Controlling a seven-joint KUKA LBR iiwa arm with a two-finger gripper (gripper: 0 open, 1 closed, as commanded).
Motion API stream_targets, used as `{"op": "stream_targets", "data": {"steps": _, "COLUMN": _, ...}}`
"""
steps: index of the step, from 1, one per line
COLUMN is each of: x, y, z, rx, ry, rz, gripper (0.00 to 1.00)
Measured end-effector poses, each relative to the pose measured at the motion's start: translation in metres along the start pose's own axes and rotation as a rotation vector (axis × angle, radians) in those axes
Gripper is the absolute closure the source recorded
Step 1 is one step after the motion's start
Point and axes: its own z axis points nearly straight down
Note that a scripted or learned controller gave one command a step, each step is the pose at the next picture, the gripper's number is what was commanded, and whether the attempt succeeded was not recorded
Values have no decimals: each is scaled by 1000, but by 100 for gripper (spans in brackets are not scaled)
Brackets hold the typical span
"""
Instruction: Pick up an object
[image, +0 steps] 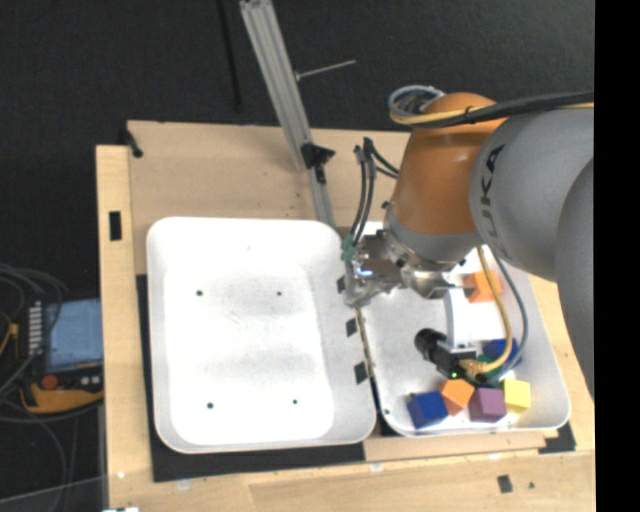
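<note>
Gripper (372, 277) over left rim of right bin (480, 431), grip cannot be told, coloured blocks (487, 403) along near edge

The left bin (250, 330) looks like smooth, matt white plastic with faint grey scuffs, and the bench (115, 250) under it like pale bare wood. Behind it stands a ribbed, satin metal rail (285, 90); to its right the arm's orange band (445, 170) and grey shell (545, 190) gleam glossy, and the blue block (427, 408) looks matt.
</note>
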Motion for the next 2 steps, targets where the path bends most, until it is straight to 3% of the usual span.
{"op": "stream_targets", "data": {"steps": 1, "x": 50, "y": -6, "z": -7, "rx": -3, "ry": 3, "rz": -4, "gripper": 100}}
{"op": "stream_targets", "data": {"steps": 2, "x": 47, "y": -6, "z": -7, "rx": -2, "ry": 2, "rz": 2, "gripper": 0}}
